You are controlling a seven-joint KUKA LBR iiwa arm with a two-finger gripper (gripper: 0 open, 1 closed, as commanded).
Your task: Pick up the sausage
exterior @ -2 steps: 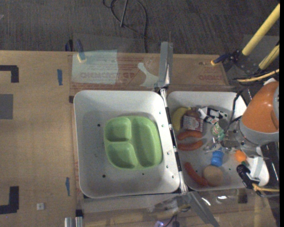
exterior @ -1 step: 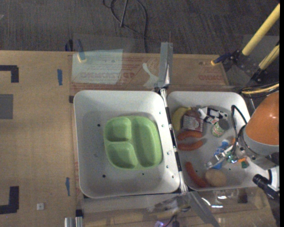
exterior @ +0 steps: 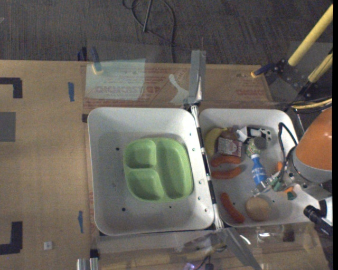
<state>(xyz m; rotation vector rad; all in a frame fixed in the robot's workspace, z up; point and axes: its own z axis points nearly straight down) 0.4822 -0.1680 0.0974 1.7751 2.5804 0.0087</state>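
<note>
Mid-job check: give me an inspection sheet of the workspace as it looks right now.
Surface: two white bins; left bin, right bin.
Job's things: three sausages in the right bin, none gripped.
Clutter: green divided tray in the left bin; blue bottle, banana, brown round item in the right bin.
Grippers: gripper over the right bin's right side.
Cables: black cable on the floor above the bench.
Surroundings: cardboard bench top, blue tape marks.
</note>
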